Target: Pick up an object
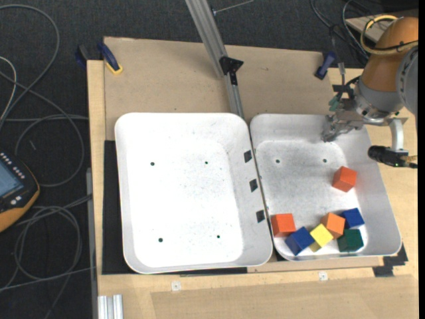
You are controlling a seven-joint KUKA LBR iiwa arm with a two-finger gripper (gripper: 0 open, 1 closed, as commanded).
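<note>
Camera view
Bench: two shallow white bins are seen side by side on a wooden bench (pixel 166 78), viewed from above at a slant.
Left bin (pixel 133 178): a speckled white floor with four small dark dots is shown.
Right bin (pixel 378 191): all the blocks are held here, most of them gathered at the near edge.
Arm: the grey arm with its orange band (pixel 392 52) is seen reaching in from the right, above the far right corner of the right bin.
Gripper (pixel 330 133): it is positioned low over the far part of the right bin, well apart from every block. Whether the pincer is open or closed cannot be told; nothing is seen held in it.
Lone orange block (pixel 344 178): it is placed alone near the middle right of the right bin, nearest to the gripper.
Near-edge cluster: an orange block (pixel 283 223) lies to the left, with a blue block (pixel 299 239) just beside it, then a yellow block (pixel 321 235), another orange block (pixel 335 223), a second blue block (pixel 352 216) and a dark green block (pixel 350 240) at the right end.
Surroundings: blue clamps (pixel 110 58) are fixed at the bench's far corners, and a metal pole (pixel 212 38) is seen rising between the bins.
</note>
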